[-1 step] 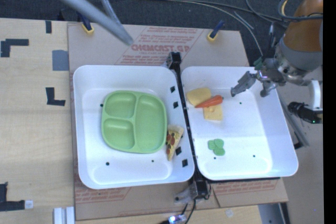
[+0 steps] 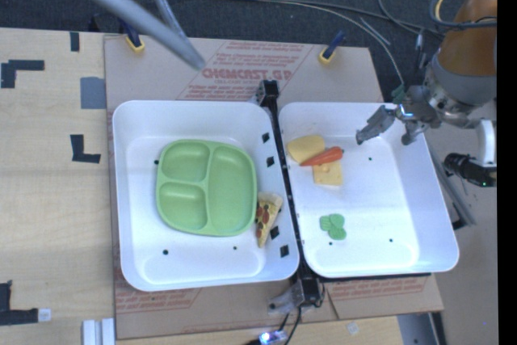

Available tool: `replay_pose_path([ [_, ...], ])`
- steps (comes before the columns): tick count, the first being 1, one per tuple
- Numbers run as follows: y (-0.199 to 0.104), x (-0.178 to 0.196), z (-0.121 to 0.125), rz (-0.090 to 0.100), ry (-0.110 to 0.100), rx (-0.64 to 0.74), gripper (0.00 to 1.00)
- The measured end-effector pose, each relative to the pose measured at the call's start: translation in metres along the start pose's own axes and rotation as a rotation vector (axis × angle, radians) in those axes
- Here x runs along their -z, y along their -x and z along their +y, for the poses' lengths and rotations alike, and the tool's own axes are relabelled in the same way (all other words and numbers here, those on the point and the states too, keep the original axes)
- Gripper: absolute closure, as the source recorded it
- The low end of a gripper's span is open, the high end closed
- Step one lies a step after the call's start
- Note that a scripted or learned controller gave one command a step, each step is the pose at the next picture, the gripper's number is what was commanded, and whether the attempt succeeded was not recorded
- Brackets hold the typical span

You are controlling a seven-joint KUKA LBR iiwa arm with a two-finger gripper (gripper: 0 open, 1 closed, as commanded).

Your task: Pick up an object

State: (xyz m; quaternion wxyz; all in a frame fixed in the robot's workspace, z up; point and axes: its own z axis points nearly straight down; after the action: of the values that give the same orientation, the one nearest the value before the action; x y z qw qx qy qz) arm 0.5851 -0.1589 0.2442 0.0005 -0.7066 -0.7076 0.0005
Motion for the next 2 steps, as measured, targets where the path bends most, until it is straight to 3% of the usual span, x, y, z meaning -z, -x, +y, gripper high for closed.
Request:
replay_pose_path([
  [2, 0.001, -0.092, 0.003, -0.001, -0.004, -0.001, 0.0],
])
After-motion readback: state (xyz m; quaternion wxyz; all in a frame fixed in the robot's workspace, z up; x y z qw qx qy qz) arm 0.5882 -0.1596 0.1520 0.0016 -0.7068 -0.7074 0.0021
